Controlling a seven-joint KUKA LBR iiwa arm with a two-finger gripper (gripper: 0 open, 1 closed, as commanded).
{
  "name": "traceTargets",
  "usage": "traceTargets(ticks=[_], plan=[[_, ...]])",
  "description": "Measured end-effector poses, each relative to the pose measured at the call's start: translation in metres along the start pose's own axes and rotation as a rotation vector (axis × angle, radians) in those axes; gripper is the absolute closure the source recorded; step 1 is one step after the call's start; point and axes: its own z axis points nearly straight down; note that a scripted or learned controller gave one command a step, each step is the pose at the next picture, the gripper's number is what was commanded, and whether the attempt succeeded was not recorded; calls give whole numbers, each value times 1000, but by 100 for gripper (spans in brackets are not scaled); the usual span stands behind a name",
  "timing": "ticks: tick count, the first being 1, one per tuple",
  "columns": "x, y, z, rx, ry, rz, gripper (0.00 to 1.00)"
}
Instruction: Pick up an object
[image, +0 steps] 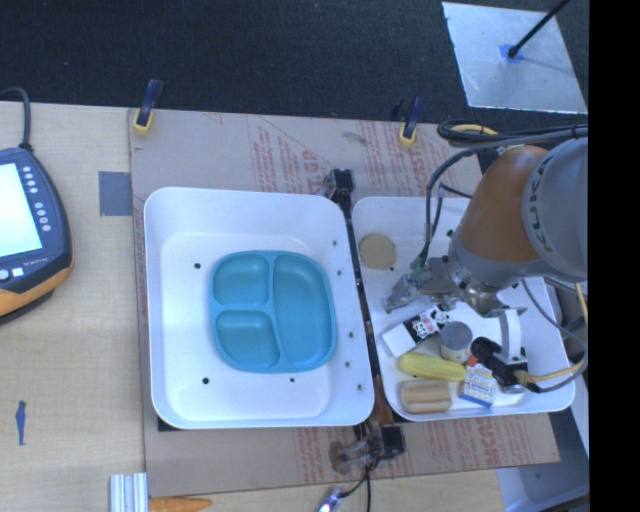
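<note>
Robot lab, teach pendant (25, 225) (clamped bench)

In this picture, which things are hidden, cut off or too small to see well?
- Gripper: the arm's wrist covers it in the camera view, so what lies under it stays unclear.
- Right bin: the arm hides its upper right part.
- Small items beside the banana: too small and crowded to identify.
- Handheld controller: cut off by the left edge.

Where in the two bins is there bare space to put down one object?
Left bin: a bare white floor rings the blue divided plate, widest along its left wall. Right bin: only a strip at the far end, around the tan disc. Its near half is crowded: banana, small can, tan block.
</note>
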Motion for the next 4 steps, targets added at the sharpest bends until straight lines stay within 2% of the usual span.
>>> traceTargets(ticks=[1, 2, 3, 4], plan=[[-50, 98, -8, -1, 1, 2, 0], [0, 38, -11, 2, 1, -1, 0], [-6, -21, 0, 2, 1, 1, 0], [-7, -20, -10, 3, -1, -2, 100]])
